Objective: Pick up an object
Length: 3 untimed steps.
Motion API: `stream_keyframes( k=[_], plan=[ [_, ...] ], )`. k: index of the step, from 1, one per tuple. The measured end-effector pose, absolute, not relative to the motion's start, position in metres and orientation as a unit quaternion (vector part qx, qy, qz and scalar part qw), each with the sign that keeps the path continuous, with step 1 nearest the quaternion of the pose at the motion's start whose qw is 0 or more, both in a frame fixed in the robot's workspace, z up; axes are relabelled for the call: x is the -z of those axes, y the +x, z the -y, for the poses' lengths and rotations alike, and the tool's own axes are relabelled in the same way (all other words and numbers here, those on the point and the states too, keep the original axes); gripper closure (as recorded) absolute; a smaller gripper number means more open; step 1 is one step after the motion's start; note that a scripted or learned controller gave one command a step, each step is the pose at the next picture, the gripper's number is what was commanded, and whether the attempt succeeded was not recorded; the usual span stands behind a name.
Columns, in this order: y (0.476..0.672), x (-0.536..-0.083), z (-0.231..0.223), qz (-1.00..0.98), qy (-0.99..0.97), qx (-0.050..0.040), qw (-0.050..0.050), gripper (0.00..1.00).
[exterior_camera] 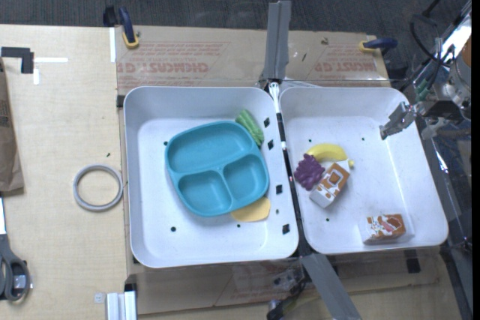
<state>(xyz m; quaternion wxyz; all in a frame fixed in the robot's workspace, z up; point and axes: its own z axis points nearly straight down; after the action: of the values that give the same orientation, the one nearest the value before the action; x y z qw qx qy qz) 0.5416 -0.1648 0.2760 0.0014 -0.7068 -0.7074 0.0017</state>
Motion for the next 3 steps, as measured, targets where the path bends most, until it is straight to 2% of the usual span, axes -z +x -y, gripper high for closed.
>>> stream_keyframes(
  k=[1,2,3],
  plan=[
    [0.547,-0.090,0.104,0.631,-0.775,-0.0014,0.001,0.00],
    [0.580,-0.091,0.113,0.751,-0.660,-0.0007,0.001,0.00],
    [0.537,-0.091,0.100,0.728,-0.686,-0.0009,0.001,0.00]
  ],
)
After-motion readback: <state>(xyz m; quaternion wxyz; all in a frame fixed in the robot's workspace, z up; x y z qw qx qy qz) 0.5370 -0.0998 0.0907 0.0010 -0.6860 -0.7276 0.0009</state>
